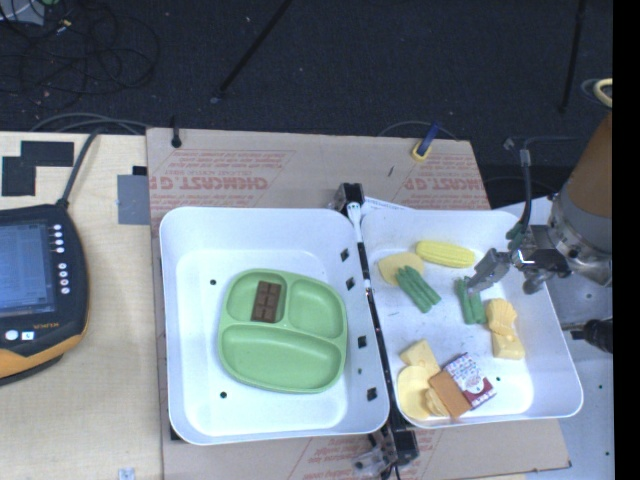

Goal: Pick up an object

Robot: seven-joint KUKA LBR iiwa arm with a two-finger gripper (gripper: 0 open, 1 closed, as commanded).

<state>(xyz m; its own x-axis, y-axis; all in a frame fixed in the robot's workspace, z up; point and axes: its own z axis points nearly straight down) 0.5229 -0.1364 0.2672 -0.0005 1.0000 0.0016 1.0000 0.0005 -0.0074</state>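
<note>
In left bin [190, 268]: green divided plate [285, 333] with chocolate bar [267, 301]. In right bin [555, 388]: green beans [417, 288], corn cob [446, 255], cheese wedges [505, 328], red packet [468, 378]. Near right edge: claw [497, 266] spread open, holding nothing, above another green bean [470, 303].

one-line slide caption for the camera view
Gripper hovers over toy food in the right bin; green tray sits in the left bin.

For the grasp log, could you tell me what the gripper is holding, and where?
Nothing is visibly held: the gripper hovers just above the green bean in the right bin.
</note>
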